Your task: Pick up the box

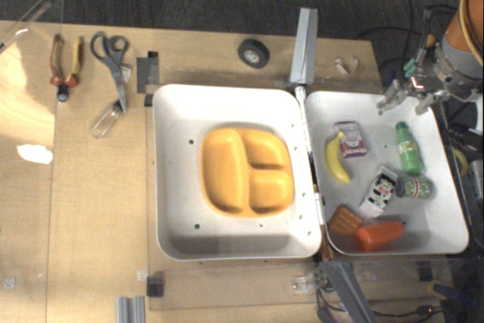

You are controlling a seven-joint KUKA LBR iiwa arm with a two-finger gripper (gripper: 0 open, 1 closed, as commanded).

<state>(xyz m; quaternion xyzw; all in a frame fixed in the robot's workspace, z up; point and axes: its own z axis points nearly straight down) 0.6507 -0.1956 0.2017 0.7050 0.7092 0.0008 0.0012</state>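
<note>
Hovering at the upper right corner of the right bin (pixel 454 234), the gripper (pixel 408 91) is hanging above the rim with nothing visibly between its fingers; whether it is spread wide or drawn narrow is too small and cluttered to tell. The arm (pixel 465 34), grey with its orange band, is reaching in from behind it.

The task is looking barely begun. The box (pixel 350 140), a small purple-and-white carton, is lying flat on the bin floor below and to the left of the gripper, just beside a banana (pixel 337 157) on its far side. It is sitting untouched, so the descent, the closing and the lift all appear to be left to do.

Other things are crowding the same bin: a green bottle (pixel 408 148) almost straight below the gripper, a small green can (pixel 417 187) beyond it, a black-and-white carton (pixel 380 191), an orange-red item (pixel 380 234) and a brown piece (pixel 345 220) at the far end.

Further left, the left bin (pixel 174 163) is holding a yellow divided tray (pixel 247 169). The wooden table (pixel 76 200) is carrying scissors (pixel 113 64), pliers (pixel 64 66) and a tape roll (pixel 254 52), and dark carpet is running along behind it.
</note>
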